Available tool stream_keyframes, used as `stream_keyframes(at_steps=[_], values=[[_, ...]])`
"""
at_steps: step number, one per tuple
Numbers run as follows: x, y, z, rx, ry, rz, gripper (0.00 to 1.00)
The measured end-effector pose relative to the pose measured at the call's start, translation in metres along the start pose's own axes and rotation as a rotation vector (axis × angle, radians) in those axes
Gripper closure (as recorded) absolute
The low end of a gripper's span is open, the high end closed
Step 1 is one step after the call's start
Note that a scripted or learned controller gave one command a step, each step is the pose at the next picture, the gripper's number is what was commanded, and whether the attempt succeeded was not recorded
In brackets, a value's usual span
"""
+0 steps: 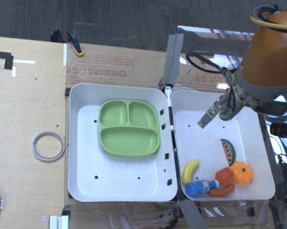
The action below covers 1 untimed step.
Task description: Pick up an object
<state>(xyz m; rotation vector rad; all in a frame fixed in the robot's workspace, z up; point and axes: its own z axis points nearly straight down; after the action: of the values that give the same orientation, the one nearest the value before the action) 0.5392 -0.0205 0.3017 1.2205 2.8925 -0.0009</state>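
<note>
Gripper (213, 113) hangs over the right bin's (194, 127) bare far half holding nothing, finger spread unclear from here, while the targets, banana (189, 170), watermelon slice (227, 151), orange (242, 173) and blue bottle (199, 187), cluster toward its near-right corner, so it likely needs to shift there.

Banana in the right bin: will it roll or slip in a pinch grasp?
The banana looks like smooth, glossy toy plastic, so probably stiff, light and somewhat slippery. Its curved shape likely rocks rather than rolls. It lies against the blue bottle, so a push may shift both.
</note>
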Motion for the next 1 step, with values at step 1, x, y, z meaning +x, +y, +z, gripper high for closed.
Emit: stream_keyframes(at_steps=[1], values=[[0.0263, 0.0190, 0.0849, 0.004, 0.004, 0.101, 1.00]])
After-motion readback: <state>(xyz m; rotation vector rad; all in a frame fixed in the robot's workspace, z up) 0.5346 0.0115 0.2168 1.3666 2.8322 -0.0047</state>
